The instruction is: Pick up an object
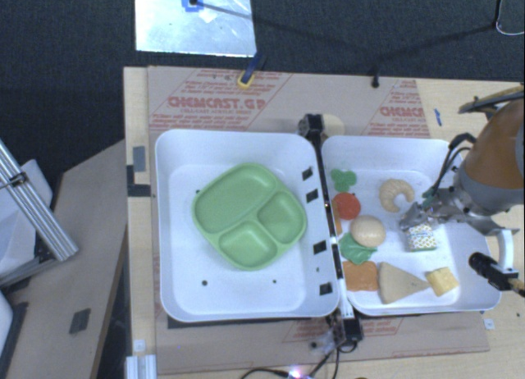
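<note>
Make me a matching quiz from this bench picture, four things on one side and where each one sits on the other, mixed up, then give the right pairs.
Things:
1. green divided plate
2. speckled block
3. tan wedge
4. croissant

Places:
A. right bin, near its front edge
B. middle of the left bin
C. right bin, toward its back
D. right bin, just below the gripper

Pairs: 1-B, 2-D, 3-A, 4-C

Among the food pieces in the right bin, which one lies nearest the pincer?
The speckled white block, directly at the pincer. The croissant sits a little farther left; the cheese cube lies farther toward the front.
</note>
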Available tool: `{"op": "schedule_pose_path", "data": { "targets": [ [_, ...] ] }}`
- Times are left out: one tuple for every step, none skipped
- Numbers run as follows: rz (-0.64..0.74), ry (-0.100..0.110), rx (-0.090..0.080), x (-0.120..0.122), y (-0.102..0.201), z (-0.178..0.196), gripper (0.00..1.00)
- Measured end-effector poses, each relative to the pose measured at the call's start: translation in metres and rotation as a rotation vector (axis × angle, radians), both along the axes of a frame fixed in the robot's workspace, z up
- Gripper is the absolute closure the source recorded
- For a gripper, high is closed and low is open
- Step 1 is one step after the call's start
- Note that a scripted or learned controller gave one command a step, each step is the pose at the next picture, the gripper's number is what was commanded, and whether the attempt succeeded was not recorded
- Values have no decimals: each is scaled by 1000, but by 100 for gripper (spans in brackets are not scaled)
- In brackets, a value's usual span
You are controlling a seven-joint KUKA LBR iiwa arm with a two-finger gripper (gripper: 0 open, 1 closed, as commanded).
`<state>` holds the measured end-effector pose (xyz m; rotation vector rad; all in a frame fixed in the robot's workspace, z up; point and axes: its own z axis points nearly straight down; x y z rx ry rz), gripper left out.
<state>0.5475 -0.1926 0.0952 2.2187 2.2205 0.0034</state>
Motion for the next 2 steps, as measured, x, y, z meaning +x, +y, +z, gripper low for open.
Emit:
{"op": "schedule_pose_path", "data": {
  "targets": [
    [3, 0, 0, 8, 2, 45, 100],
    [4, 0, -1, 12, 4, 107, 100]
  ]
}}
